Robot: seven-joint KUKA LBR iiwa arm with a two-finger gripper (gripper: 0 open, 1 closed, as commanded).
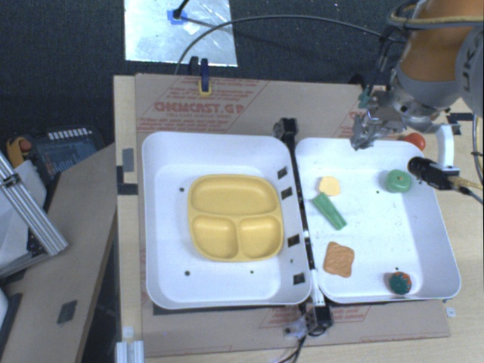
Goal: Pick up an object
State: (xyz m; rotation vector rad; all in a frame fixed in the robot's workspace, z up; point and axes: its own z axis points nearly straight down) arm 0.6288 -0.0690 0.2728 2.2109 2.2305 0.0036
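The right white bin holds several small objects: a pale yellow piece, a green stick, an orange-brown waffle-like piece, a green round piece and a green and orange ball near the front edge. A red-orange object peeks out behind the arm at the bin's far rim. My gripper hangs above the far edge of the right bin, up and to the right of the yellow piece. Nothing is seen between its fingers.
The left white bin holds a yellow three-compartment tray. A black divider with clips runs between the bins. A black cylinder juts over the right bin's far right rim. A foil sheet lies beyond the bench.
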